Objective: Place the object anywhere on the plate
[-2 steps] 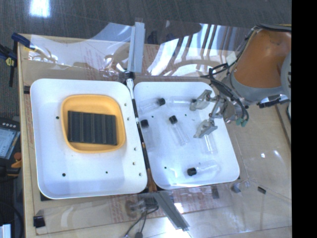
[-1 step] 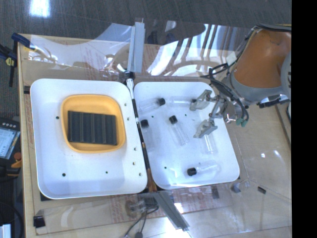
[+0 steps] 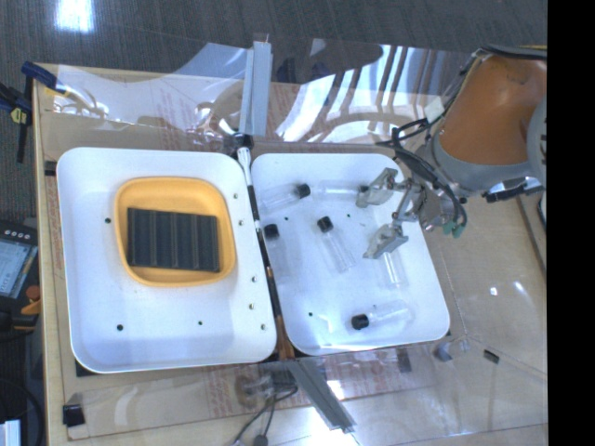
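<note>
Yellow plastic forms the plate [image 3: 173,233], which is set in the left bin [image 3: 84,323] with a dark ribbed insert [image 3: 174,239] at its middle. The right bin [image 3: 307,337] holds 4 clear tubes with black caps. The gripper [image 3: 381,218] is poised over the right side of that bin, carried by the grey arm [image 3: 493,124] with its orange band. The 2 fingers [image 3: 376,190] are spread wide, and nothing is seen between them.

Relative to the fingers: 1 tube [image 3: 393,266] lies just beside the nearer fingertip, towards the bench front, and its cap cannot be made out. A 2nd tube [image 3: 332,241] lies near, on the side towards the plate. A 3rd tube [image 3: 284,194] lies further off in the same direction, close to the bin's back wall. A 4th tube [image 3: 379,319] lies well apart, near the front rim. The plate is well apart from the fingers, across the wall where the 2 bins meet.

The wide spread is judged to be a preparation for straddling a tube lying flat. Which tube is intended cannot be told. The tubes lie on their sides and are judged likely to roll. The transfer to the plate is not yet begun.
</note>
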`<state>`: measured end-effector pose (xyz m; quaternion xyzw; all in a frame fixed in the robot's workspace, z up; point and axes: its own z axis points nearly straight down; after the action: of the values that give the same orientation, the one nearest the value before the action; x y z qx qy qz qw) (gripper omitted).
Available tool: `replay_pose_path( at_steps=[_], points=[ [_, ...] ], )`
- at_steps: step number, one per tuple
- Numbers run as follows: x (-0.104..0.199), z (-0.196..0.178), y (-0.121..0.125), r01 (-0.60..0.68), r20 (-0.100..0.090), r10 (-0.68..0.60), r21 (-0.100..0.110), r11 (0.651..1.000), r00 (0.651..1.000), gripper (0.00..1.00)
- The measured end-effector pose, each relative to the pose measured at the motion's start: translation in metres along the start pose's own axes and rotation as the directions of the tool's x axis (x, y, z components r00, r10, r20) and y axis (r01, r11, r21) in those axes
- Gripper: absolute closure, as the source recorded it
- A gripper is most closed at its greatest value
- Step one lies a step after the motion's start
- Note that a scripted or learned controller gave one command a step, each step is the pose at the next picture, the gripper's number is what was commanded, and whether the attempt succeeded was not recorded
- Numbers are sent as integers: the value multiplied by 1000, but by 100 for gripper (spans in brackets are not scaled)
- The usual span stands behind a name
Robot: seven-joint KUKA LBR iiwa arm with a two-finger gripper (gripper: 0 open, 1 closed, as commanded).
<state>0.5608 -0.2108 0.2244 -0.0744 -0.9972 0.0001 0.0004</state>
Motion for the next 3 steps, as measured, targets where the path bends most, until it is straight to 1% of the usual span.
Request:
replay_pose_path(
  at_steps=[3],
  points=[
    [0,0,0,0,0,0,0,1000,1000,0]
  ],
)
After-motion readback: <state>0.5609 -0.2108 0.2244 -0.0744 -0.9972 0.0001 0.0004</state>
